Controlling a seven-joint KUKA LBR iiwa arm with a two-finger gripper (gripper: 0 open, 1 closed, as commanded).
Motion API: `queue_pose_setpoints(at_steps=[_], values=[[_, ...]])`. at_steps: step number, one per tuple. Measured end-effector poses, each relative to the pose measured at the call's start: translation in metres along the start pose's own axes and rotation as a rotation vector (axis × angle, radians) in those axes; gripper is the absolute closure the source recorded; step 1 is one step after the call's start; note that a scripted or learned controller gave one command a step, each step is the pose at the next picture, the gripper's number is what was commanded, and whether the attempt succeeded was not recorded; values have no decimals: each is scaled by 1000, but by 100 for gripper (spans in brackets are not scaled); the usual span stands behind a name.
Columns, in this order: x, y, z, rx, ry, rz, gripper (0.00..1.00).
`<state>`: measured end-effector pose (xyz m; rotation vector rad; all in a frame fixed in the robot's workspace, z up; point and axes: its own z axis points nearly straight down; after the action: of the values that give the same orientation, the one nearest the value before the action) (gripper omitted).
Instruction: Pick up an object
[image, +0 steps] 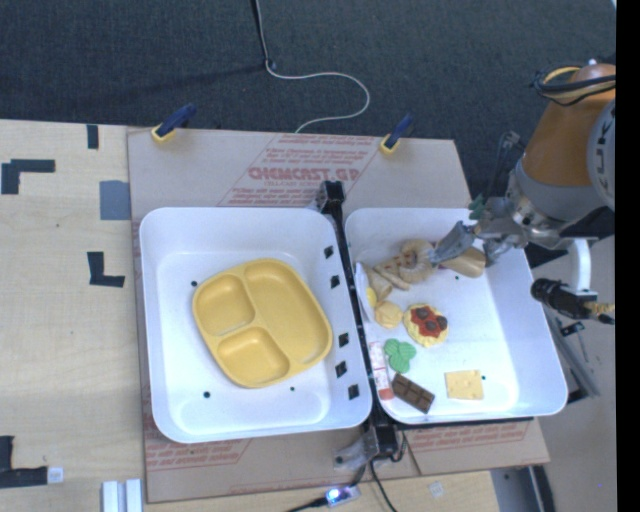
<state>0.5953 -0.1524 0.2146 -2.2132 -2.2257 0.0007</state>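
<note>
I see two blue clamps, one (174, 121) at the cardboard sheet's (290, 170) far left corner, another (397, 131) near its far right corner, and a white cable (320, 80) snaking over the dark carpet (120, 60) beyond

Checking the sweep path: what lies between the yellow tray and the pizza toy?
In the camera view, the black divider where the bins meet lies between yellow tray and pizza toy.

Tray (262, 322) in left bin (165, 240); food pieces (425, 324) in right bin (520, 330).
</note>
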Motion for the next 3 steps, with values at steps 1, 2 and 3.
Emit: queue_pose_setpoints(at_steps=[1, 2, 3], values=[[47, 3, 3, 0, 0, 0, 100], [102, 16, 4, -1, 0, -2, 100], [115, 16, -20, -3, -1, 2, 100]])
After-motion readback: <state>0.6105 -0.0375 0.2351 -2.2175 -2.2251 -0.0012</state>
